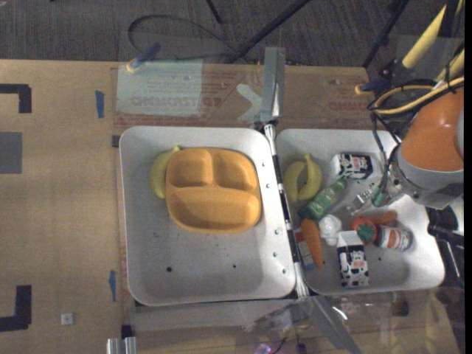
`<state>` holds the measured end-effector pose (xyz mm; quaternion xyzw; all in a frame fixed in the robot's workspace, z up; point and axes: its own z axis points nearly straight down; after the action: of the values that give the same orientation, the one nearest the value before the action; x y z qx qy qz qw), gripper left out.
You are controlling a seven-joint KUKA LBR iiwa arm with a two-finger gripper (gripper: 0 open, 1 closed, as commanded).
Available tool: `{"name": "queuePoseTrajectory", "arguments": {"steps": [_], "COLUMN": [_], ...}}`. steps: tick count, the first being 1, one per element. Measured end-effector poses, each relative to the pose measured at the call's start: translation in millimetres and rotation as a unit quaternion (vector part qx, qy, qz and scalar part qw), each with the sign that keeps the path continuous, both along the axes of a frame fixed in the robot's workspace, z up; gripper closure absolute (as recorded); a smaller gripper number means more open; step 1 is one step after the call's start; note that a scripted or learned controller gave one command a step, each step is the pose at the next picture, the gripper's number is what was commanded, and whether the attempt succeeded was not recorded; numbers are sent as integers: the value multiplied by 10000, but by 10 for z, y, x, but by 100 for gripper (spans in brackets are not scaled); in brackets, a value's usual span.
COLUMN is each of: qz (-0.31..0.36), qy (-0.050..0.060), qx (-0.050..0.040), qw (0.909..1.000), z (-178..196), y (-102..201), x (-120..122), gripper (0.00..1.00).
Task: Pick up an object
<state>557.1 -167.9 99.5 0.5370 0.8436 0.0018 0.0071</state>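
The right bin (431, 271) holds a pair of yellow bananas (304, 177), a green bottle (324, 199), a black-and-white milk carton (352, 165), a second cow-print carton (352, 260), a carrot (313, 243) and a small jar with a red label (392, 237). My gripper (375, 196) hangs low over the right bin's middle, between the upper carton and the jar, just right of the green bottle. The grey wrist and orange band (436, 140) cover the bin's right side. I see no object held by the gripper.
The left bin (206, 279) carries an orange divided plate (214, 189) with a banana (158, 174) poking out from under its left edge. A metal divider (284, 220) runs between the bins. Cables (398, 98) loop at the upper right.
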Motion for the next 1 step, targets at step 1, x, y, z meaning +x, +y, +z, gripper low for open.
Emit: {"name": "queuePoseTrajectory", "arguments": {"steps": [1], "qz": [-90], "qy": [48], "qx": [20], "qw": [9999], "z": [1532], "y": [718], "x": [145], "gripper": [100]}}
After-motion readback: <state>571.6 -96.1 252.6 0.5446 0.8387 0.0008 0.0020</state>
